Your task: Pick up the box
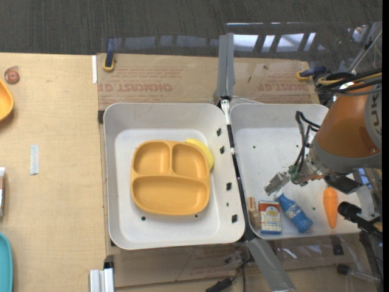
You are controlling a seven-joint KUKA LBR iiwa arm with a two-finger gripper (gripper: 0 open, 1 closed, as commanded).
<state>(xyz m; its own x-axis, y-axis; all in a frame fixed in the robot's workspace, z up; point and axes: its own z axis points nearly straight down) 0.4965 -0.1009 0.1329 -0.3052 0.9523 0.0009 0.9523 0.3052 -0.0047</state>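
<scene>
Across the worktop (pixel 48 224) sit two shallow white bins side by side, with cardboard under them. From the right the grey arm (pixel 349 129) with its orange band reaches over the right bin (pixel 267 126). Filling much of the left bin (pixel 121 224) is a large orange divided plate (pixel 171 178), and a yellow thing (pixel 203 151) peeks out from under its upper right corner. Low over the right bin's floor hangs the gripper (pixel 278 184); whether its fingers stand wide or narrow cannot be told, and nothing shows between them. Just below it lies a blue bottle (pixel 295 212) with a white cap, slanting toward the lower right. An orange carrot (pixel 329 207) lies upright near the right wall. The box (pixel 270 216), small and red-topped, lies flat at the near left corner of the right bin, just beside the bottle, apart from the gripper.
</scene>
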